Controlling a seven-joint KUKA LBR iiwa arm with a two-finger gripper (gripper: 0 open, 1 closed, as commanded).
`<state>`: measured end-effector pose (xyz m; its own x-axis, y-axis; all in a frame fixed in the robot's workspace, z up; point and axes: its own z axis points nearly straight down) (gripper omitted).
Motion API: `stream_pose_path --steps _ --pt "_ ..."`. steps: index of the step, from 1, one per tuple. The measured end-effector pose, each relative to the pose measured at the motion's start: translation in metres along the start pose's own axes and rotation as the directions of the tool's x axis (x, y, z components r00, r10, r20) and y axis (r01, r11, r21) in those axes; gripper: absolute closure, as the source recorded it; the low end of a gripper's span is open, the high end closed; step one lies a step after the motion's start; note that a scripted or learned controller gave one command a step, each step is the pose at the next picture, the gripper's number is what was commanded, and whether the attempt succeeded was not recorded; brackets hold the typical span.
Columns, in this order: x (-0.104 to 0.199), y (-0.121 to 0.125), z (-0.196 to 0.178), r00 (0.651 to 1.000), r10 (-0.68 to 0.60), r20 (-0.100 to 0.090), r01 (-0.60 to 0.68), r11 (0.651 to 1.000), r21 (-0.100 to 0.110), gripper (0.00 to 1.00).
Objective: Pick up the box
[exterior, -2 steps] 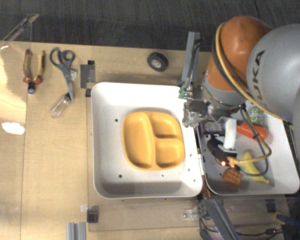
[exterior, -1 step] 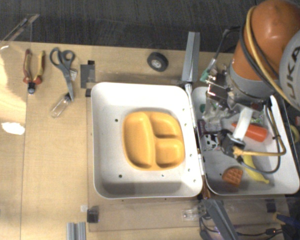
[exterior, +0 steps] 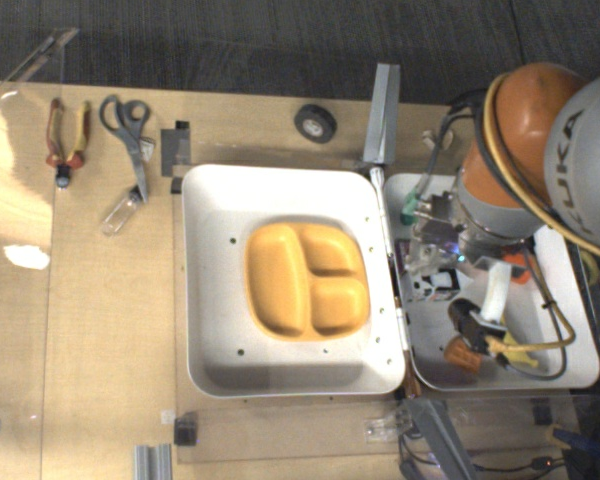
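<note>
The arm's orange and grey wrist (exterior: 525,158) hangs over the right bin (exterior: 570,373). Its gripper (exterior: 432,251) points down into that bin's left part, close to the wall shared with the left bin. Just below the gripper lies a small white object with black markings (exterior: 435,282), possibly the box; its shape is hard to make out. The arm's body hides the upper half of the right bin.
The left bin (exterior: 210,268) holds a yellow three-compartment tray (exterior: 306,278). In the right bin lie a white tube (exterior: 495,293), a black piece (exterior: 467,316) and orange and yellow bits (exterior: 475,351). Scissors (exterior: 130,133), pliers (exterior: 65,138) and a tape roll (exterior: 315,122) lie on the bench.
</note>
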<state>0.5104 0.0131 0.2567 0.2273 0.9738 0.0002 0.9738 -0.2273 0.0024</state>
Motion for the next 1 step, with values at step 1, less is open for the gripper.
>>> stream_pose_path --steps 1 --pt "-0.0060 -0.0215 0.0253 0.972 -0.234 -0.001 0.234 0.972 -0.001 1.00"
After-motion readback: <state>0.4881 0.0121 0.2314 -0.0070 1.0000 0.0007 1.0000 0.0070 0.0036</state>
